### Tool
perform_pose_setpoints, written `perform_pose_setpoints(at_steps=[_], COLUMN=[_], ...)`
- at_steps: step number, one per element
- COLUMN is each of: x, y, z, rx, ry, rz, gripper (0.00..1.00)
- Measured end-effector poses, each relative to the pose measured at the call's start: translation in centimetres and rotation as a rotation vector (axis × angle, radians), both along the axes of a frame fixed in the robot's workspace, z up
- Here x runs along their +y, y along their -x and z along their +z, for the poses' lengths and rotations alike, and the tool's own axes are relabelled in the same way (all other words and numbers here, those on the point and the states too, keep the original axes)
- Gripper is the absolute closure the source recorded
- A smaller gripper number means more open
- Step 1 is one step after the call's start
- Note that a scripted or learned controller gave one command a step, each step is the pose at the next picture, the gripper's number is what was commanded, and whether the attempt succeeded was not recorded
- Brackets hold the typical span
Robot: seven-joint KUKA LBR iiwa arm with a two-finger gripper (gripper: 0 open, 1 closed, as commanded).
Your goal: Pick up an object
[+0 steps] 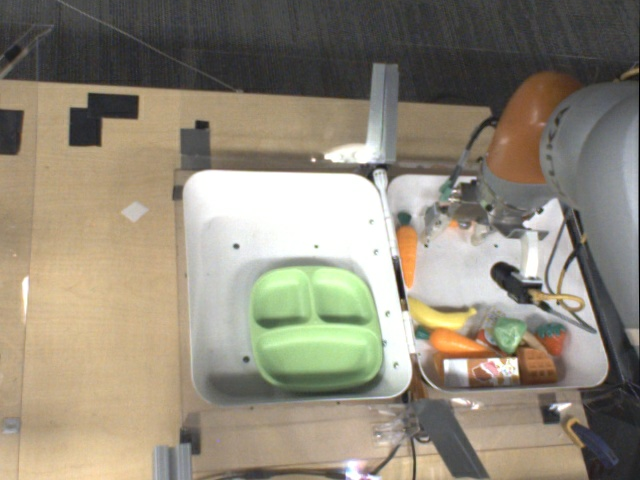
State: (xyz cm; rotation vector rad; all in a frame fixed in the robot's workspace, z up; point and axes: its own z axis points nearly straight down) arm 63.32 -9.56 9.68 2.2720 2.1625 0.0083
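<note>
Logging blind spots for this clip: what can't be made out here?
- Gripper, camera view: too small and blurred against the wrist to tell the finger state.
- Right bin: its right side is covered by the arm.
- Pile by the banana: overlapping items, too small to identify.

One fixed camera is mounted above the bench (pixel 90 268), aimed down at a slant. Both white bins are taken in side by side: the left bin (pixel 215 268) sits near frame centre, the right bin (pixel 590 363) toward the right edge. Dark carpeted floor (pixel 250 18) is seen across the top, so the far side of the bench lies up-frame. The arm (pixel 590 138) is seen entering from the right. Framing is moderately close, with the bench cropped at left and bottom.
</note>
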Motion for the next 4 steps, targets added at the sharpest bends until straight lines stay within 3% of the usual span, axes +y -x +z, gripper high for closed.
perform_pose_setpoints(at_steps=[1, 2, 3, 4], x=[0.6, 0.4, 0.2, 0.8], y=[-2.9, -3.0, 11.8, 6.2], z=[-0.8, -0.9, -0.4, -0.5], rx=[0.03, 0.036, -0.008, -0.013], ry=[-0.003, -0.003, 0.002, 0.004], rz=[0.054, 0.12, 0.194, 0.223], gripper=[0.0, 0.0, 0.0, 0.0])
